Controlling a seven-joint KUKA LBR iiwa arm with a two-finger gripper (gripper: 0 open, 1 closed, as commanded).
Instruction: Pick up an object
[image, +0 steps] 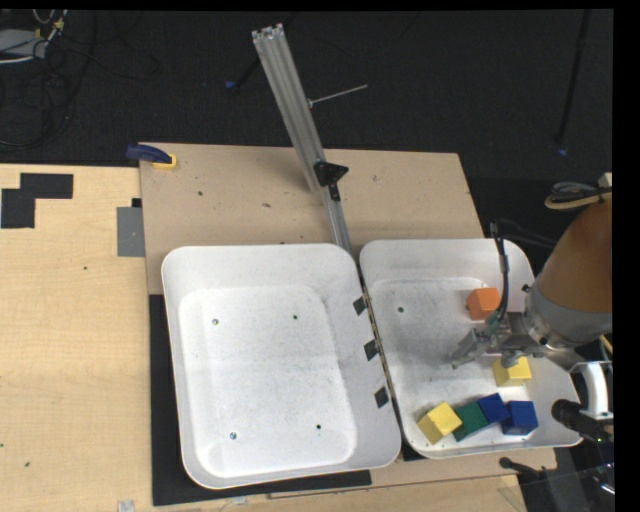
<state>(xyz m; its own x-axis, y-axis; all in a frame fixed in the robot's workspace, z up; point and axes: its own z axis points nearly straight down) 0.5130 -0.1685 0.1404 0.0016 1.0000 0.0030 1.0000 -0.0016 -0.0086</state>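
You are looking at the counter (300, 195) carrying two white bins: the left bin (265, 360) and, touching its right side, the right bin (430, 300), which is holding every block. Within the right bin, the arm (575, 290) is reaching in from the far right edge, its tool (487, 345) hanging low near the middle; you cannot tell how its jaws are standing. Just behind the tool an orange block (484, 301) is sitting, a yellow block (514, 371) just beside it. Along the near wall, a yellow cube (439, 422), green block (470, 419) and two blue blocks (508, 412) are clustering.
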